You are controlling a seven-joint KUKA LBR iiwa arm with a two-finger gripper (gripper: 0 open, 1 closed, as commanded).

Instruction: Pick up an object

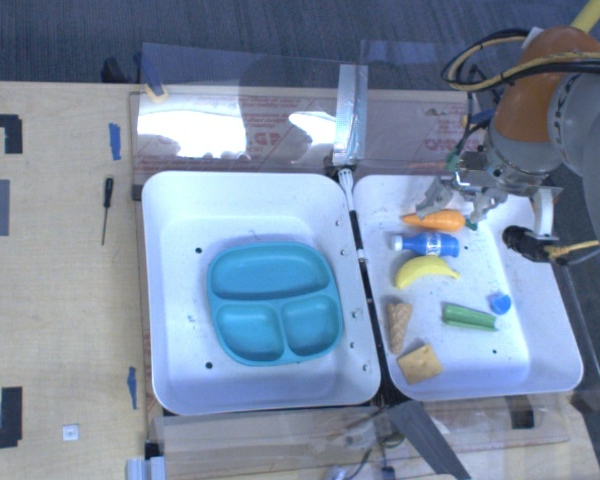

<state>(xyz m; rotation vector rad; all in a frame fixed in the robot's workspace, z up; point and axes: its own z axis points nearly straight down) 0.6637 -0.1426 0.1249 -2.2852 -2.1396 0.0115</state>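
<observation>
My gripper [463, 196] hangs over the far part of the right bin [550, 353], its two fingers spread open. Just in front of it lies an orange carrot [435, 221], close under the fingertips but not between them. Closer to the camera lie a blue bottle [427, 244] with a white cap and a yellow banana [425, 270]. Toward the bin's near side are a green cylinder [468, 316], a small blue piece [499, 303], a tan cone [398, 320] and a tan block [419, 362].
The left bin [170, 208] holds a teal divided plate [273, 301]. A metal divider [348, 128] stands behind the seam between the bins. Black and yellow cables [535, 243] hang off the arm at the right bin's right rim.
</observation>
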